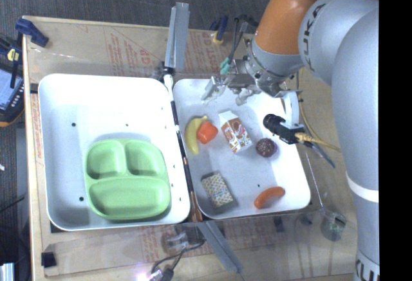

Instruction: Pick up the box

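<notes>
Right bin (pixel 293 199): small carton-style box (pixel 235 133) near middle, white with red-brown print, lying tilted. Just left of it an orange-red toy (pixel 206 132) touching a banana (pixel 192 135). Dark round fruit (pixel 266 147) right of box, apart from it. Patterned packet (pixel 217 189) toward front edge, orange sausage-shaped item (pixel 268 197) front right. Left bin (pixel 58 99) carrying green divided tray (pixel 127 178).

Claw (pixel 230 88) at far edge of right bin, above and behind box, well short of it. Nothing between fingers; spread hard to read at this slant, cannot tell wide or narrow.

Step, judged: approach, no grasp yet. Box untouched on bin floor. Next move likely: shift toward front of bin until over box, align fingers across its narrow sides, descend. Risk: orange-red toy close on left side, could get nudged or caught.
</notes>
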Robot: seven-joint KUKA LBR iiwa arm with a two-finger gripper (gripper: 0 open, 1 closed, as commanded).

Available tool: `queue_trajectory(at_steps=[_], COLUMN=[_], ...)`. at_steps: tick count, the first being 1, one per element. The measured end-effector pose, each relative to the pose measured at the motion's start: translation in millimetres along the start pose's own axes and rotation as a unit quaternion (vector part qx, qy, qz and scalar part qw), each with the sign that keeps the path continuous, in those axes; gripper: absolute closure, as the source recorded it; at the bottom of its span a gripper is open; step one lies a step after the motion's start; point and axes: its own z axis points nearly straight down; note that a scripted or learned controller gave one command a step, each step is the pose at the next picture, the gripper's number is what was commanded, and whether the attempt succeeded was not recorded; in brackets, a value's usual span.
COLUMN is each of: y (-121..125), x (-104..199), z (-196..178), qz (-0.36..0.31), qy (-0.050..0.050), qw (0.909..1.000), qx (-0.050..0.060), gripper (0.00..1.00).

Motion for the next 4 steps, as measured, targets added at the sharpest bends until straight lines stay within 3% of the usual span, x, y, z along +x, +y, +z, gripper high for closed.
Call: queue_trajectory(at_steps=[1, 2, 3, 4], y=[-56.7, -62.4, -19.9, -46.0], x=[-44.7, -97.0, -61.7, -78.2], z=[81.8, 24.5, 118.7, 130.6], qz=[0.075, -0.011, 0.028, 0.004], qy=[0.0, -0.001, -0.004, -0.006], qw=[0.9972, 0.9999, 0.9994, 0.9997], qx=[0.0, -0.002, -0.018, -0.022], gripper=[0.0, 0.0, 0.0, 0.0])
